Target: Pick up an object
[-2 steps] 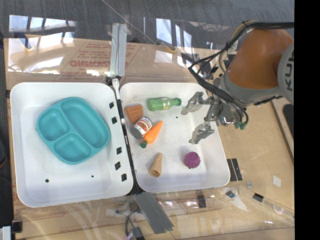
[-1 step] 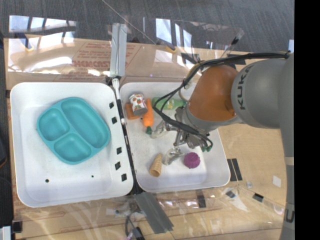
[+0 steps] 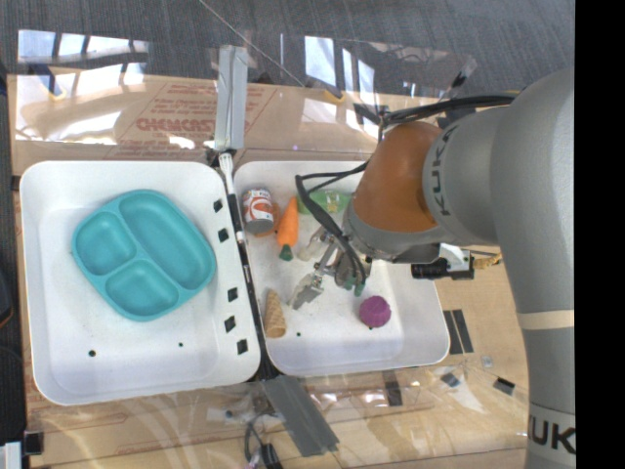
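Observation:
The right bin (image 3: pixel 420 340) holds several small objects. A red-and-white can (image 3: pixel 258 209) stands at its far left, with an orange carrot (image 3: pixel 287 225) beside it. A green item (image 3: pixel 337 202) lies partly under the arm, a tan cone-shaped piece (image 3: pixel 274 314) rests near the divider, and a purple ball (image 3: pixel 374 311) sits toward the front. My gripper (image 3: pixel 318 275) hangs over the middle of this bin, between the carrot and the purple ball. It is open, with nothing between its fingers (image 3: pixel 309 290). The orange wrist band (image 3: pixel 395 179) hides the bin's back right.
The left bin (image 3: pixel 59 360) holds a teal divided tray (image 3: pixel 143 252). A grey divider with black clips (image 3: pixel 234 262) separates the bins. A small dark green piece (image 3: pixel 359 286) lies just right of the gripper. Cardboard lines the bench behind.

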### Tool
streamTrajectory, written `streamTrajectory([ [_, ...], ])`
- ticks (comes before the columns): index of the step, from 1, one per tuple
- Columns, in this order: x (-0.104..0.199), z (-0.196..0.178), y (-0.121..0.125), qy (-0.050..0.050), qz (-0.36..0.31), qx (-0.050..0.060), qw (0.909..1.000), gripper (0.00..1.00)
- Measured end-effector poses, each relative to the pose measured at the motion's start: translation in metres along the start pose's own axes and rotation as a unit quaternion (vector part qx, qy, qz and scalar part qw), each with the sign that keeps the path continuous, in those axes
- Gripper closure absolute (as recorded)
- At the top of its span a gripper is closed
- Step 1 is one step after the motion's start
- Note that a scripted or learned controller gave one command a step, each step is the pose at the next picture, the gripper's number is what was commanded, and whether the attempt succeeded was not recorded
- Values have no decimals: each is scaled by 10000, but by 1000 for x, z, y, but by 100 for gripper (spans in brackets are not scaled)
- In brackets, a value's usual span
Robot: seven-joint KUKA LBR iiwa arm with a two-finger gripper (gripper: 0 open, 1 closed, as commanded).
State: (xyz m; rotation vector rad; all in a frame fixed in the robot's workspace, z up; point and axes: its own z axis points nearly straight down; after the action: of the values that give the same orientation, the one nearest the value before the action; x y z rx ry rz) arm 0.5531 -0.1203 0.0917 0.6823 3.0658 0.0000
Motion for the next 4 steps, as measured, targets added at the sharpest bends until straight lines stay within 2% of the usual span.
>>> streamTrajectory([
  [1, 53, 0, -66, 3, 516, -1, 9987, 0],
  [2, -12, -1, -91, -4, 1535, -4, 9881, 0],
  [3, -13, -12, -89, -13, 1482, -4, 9890, 100],
  [4, -13, -143, -94, -22, 3026, -5, 9531, 100],
])
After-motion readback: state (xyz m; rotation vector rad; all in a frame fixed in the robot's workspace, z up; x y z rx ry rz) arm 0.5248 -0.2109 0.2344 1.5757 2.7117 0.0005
